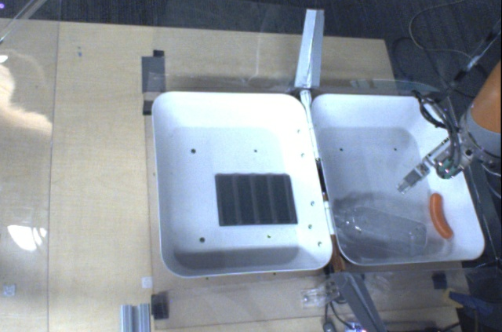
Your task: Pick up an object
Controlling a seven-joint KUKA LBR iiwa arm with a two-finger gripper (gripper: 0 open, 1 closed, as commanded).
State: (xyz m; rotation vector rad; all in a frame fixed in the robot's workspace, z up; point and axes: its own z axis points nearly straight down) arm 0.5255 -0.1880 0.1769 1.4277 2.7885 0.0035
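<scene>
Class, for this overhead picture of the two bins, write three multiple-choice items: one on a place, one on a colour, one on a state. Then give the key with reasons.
1. Where does the dark ribbed pad lie?
A. in the left bin
B. in the right bin
C. on the bench

2. What colour is the small sausage-shaped object in the right bin?
A. blue
B. orange
C. green

3. How does the clear plastic bottle rest?
A. upright
B. hanging from the gripper
C. lying on its side

Key: 1 A, it sits on the left bin floor. 2 B, it is plainly orange. 3 C, it lies along the bin's near wall, apart from the gripper.
</scene>
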